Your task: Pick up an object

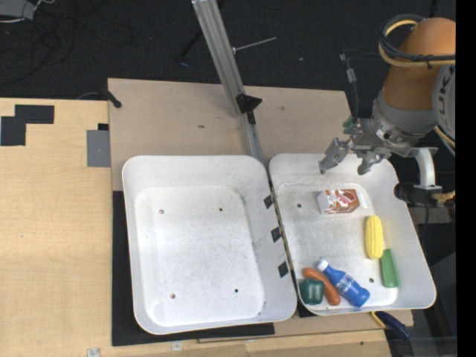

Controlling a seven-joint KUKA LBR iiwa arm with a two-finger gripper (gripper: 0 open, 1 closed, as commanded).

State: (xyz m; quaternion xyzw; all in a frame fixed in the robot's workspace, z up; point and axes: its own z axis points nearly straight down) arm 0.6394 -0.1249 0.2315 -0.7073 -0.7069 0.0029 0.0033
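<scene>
Two white bins sit side by side: the left bin (195,244) lies well off from the pincer, the right bin (327,236) spreads beneath it. The pincer (349,159) hangs over the far edge, fingers spread, grasping nothing. Just below it lies a small red-and-white carton (341,201). Farther down: corn cob (374,236), blue bottle (345,284), green cucumber (389,268), orange carrot (323,284), green pepper (312,291).

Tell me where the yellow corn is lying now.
The yellow corn lies in the right bin, near its right wall, between the red-and-white carton above it and the green vegetable just below it.
</scene>
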